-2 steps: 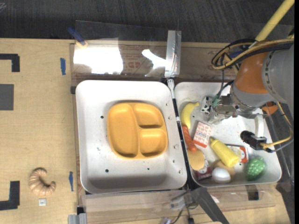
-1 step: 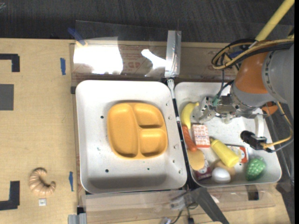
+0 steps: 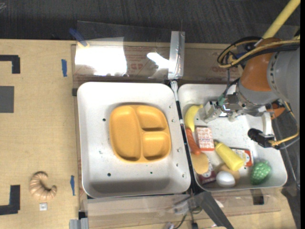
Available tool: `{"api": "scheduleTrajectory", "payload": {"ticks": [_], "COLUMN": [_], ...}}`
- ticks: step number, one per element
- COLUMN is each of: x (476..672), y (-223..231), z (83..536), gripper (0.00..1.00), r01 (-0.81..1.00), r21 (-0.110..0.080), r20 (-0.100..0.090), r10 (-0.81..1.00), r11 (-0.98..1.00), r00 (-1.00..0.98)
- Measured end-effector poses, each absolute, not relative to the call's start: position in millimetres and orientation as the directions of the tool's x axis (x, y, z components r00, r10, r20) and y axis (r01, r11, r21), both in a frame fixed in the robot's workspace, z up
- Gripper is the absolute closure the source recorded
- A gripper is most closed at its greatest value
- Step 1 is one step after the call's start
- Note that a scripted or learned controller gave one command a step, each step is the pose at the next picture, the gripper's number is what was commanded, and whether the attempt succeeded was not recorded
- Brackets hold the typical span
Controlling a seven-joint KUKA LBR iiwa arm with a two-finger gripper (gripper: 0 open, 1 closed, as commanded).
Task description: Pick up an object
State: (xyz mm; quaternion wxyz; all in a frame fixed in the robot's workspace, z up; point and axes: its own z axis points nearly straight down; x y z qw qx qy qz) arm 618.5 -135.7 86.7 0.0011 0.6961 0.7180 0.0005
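Gripper (image 3: 215, 108) sits low over the back of the right bin (image 3: 281, 182), close beside the banana (image 3: 191, 117); can't tell its opening, and nothing visibly held. Near to far in that bin: white egg (image 3: 226, 179) and green bumpy ball (image 3: 260, 171) at the front edge, yellow bottle (image 3: 229, 157) lying tilted behind them, small red-and-white box (image 3: 204, 138) mid-bin, banana at the back-left wall. All look like light toy plastic, stiff and a bit slick. Egg likely rolls out of a pinch. Banana is the closest candidate: grab across its narrow middle, though the wall crowds one side. Left bin (image 3: 90, 175) has a yellow divided tray (image 3: 140, 131), too broad to pinch.
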Motion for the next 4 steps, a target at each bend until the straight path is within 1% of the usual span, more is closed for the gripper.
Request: {"api": "scheduleTrajectory", "payload": {"ticks": [1, 2, 3, 4], "x": [646.5, 532.3, 534.6, 522.9], "y": [-139.4, -153.6, -152.0, -140.1], "z": [85.5, 87.5, 98.7, 88.5], "gripper": [0.0, 0.0, 1.0, 1.0], "r01": [0.938, 0.909, 0.909, 0.961], "r21": [-0.074, 0.0, 0.007, 0.007], "r20": [0.02, -0.003, -0.006, -0.006], "r10": [0.941, 0.909, 0.909, 0.961], "r11": [0.338, 0.416, 0.417, 0.276], "r00": [-0.337, -0.416, -0.417, -0.276]}}
